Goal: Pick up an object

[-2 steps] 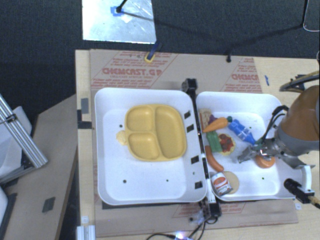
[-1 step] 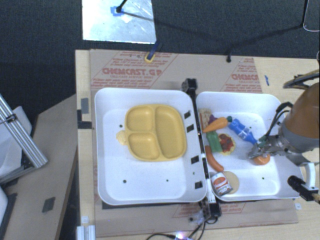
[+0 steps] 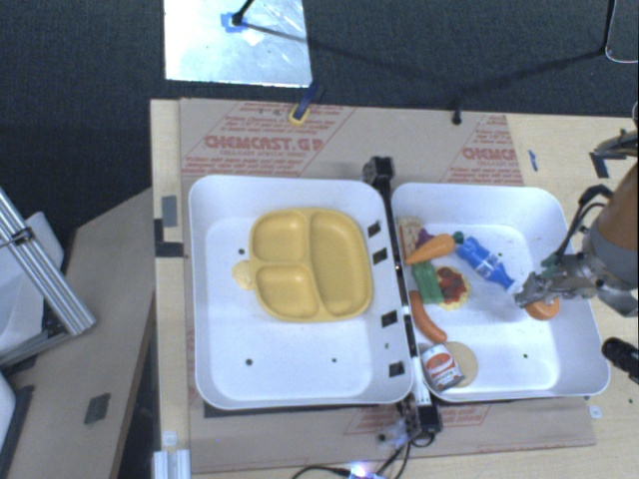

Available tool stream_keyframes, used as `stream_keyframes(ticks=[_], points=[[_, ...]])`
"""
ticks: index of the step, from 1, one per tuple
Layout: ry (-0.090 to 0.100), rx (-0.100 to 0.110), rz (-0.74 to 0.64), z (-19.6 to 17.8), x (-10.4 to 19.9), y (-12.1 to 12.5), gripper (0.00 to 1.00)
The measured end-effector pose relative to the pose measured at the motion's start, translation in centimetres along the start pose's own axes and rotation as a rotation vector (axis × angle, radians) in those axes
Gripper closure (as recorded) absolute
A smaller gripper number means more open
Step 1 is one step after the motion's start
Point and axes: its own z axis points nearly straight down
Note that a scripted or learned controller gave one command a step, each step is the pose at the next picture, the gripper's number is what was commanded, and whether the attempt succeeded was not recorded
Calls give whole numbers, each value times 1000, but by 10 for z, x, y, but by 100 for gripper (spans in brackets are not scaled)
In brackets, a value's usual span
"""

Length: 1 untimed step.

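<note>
Two white bins: the left bin (image 3: pixel 215 367) holds one yellow divided plate (image 3: pixel 308 263); the right bin (image 3: pixel 574 367) holds one carrot (image 3: pixel 431 248), one blue bottle (image 3: pixel 485 260), one sausage (image 3: pixel 426 319), one can (image 3: pixel 440 367). Gripper (image 3: pixel 539 292) at the right bin's 3 o'clock, over one orange object (image 3: pixel 544 309); finger spread cannot be told.

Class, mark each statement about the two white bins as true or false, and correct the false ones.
1. The yellow divided plate lies in the left bin. True.
2. The blue bottle lies on the plate. False: it lies in the right bin.
3. The end effector is over the right bin, beside an orange round object. True.
4. The can sits at the right bin's far edge. False: it is by the near edge, beside the divider.
</note>
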Motion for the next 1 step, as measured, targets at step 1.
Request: stream_keyframes(ticks=[1], points=[[0, -2, -5, -57, 6, 9, 100]])
